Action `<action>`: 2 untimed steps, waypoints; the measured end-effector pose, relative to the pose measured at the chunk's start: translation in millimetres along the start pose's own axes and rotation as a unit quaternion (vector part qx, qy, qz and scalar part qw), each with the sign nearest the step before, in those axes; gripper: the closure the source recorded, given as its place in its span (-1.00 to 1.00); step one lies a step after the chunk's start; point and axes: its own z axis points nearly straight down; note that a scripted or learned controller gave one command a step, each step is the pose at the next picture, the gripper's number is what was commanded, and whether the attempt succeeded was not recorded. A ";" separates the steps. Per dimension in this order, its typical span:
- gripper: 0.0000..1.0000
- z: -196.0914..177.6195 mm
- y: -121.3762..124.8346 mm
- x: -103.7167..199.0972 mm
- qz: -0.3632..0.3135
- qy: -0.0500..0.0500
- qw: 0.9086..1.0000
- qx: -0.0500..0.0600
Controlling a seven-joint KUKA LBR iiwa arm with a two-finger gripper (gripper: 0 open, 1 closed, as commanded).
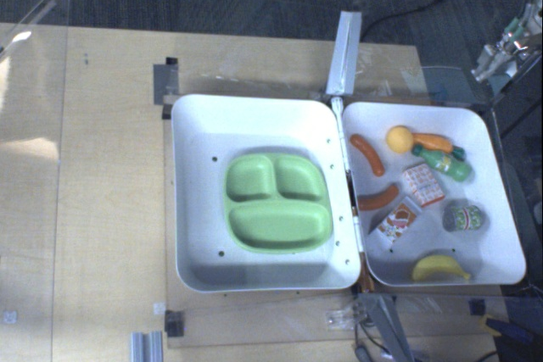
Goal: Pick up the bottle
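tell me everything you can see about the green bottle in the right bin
The bottle is small, green and plastic-looking. It lies on its side in the right bin, toward the far right corner, angled across the floor. The carrot rests against its upper side, with the yellow round fruit just left. Label details are too small to read.

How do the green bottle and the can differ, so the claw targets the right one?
The green bottle is long and lies on its side near the right bin's far end, slanted, while the can is short and squat, sitting closer to the near end. The bottle touches the carrot, but the can sits apart from its neighbours. The bottle is plain green; the can is greyish with a green label. Both are in the right bin.
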 end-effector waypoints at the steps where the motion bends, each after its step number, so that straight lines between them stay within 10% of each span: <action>1: 1.00 0.7 0.3 0.4 -0.049 0.000 0.999 0.000; 2: 1.00 3.3 0.5 0.5 -0.088 0.000 0.996 -0.001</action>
